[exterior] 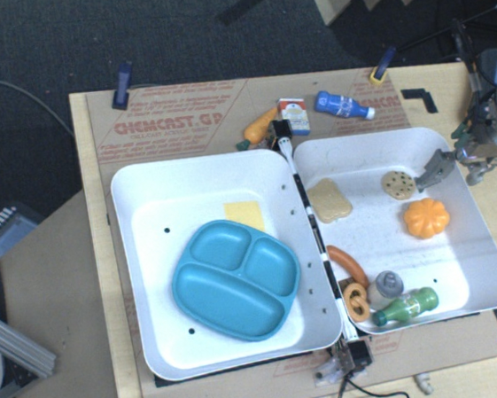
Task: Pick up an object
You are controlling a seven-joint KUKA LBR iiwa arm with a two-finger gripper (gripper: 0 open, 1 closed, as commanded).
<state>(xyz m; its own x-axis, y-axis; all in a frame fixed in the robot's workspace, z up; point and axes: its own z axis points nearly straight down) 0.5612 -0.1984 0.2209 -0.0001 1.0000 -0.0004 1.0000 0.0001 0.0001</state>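
- Fingers (434, 171) are sitting too small and blurred for me to tell their spread or any hold.
- Gripper (437, 169) is hovering beside the cookie (398, 185), above the pumpkin (425, 218).

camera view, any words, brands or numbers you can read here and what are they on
"CHEMCAST G.P": large red print on the brown board under the bins, the last letters unsure.
Smaller red lines above and below it: too blurred to read.
Small red and white carton: print too small to read.
Blue bottle: label unreadable.
Green bottle: label unreadable.
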